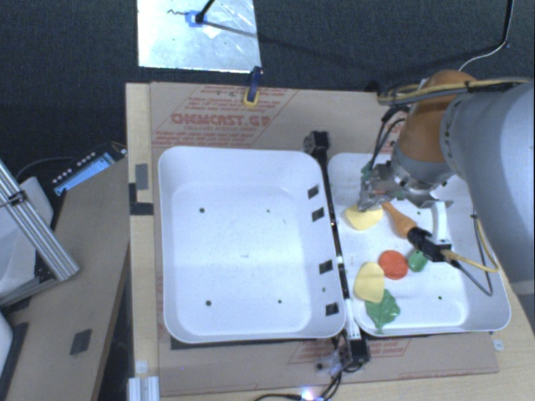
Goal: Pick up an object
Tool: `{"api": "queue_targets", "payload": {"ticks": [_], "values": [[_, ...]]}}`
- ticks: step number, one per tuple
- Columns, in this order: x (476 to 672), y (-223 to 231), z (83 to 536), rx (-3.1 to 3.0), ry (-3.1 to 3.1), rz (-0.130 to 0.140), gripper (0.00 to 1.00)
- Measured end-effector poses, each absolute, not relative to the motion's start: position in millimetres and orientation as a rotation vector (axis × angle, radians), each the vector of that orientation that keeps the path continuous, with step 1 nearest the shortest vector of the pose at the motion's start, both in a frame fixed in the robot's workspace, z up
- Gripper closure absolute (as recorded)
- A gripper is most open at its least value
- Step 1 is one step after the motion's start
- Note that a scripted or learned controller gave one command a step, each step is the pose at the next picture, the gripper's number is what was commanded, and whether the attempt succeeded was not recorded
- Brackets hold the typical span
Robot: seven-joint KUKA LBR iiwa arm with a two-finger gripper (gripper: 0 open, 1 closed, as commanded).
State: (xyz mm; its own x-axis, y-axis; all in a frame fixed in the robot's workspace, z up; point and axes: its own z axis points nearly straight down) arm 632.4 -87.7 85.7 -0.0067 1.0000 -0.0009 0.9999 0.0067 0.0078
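white plastic makes up both bins on the surface (142,307); the left bin (242,245) sits beside the right bin (481,303), which carries all the small things. the grey arm (489,140) reaches in and its tool (369,200) sits low over a pale yellow piece (363,219) near the right bin's left wall, touching or just above it. whether the tool is spread or pressed together cannot be told. an orange carrot (399,220) lies just beside that piece. farther down lie a red-orange round thing (394,264), a small green thing (418,261), a second yellow piece (369,283) and a green leaf (383,311).
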Motion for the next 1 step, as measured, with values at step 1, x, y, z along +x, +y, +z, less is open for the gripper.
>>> {"api": "queue_targets", "payload": {"ticks": [1], "values": [[630.8, -88.3, 96.3, 2.21, 2.226, 0.006, 1.0]]}}
